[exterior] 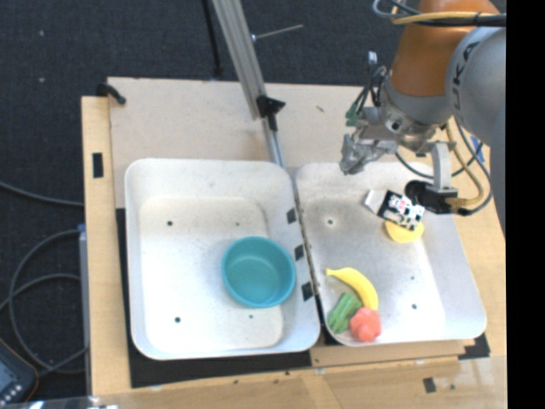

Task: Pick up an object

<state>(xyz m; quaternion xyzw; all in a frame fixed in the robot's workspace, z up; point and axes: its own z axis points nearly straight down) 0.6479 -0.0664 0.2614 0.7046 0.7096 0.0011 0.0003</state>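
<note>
My gripper (352,162) hangs above the far edge of the right bin (443,288), near its back left corner, and nothing shows between its fingers. Below it and to the right lies a small black-and-white block (392,204) on top of a yellow piece (404,231). At the near end of the right bin a yellow banana (356,285) lies beside a green pepper-like piece (342,312) and a red piece (366,325). A teal bowl (258,271) sits in the left bin (170,228).
A slanted metal pole (247,62) rises from behind the bins, where the two meet. The bin divider (304,237) runs between the bins. The arm's body and cables (443,66) fill the upper right. Bare bench board (187,118) lies behind the left bin.
</note>
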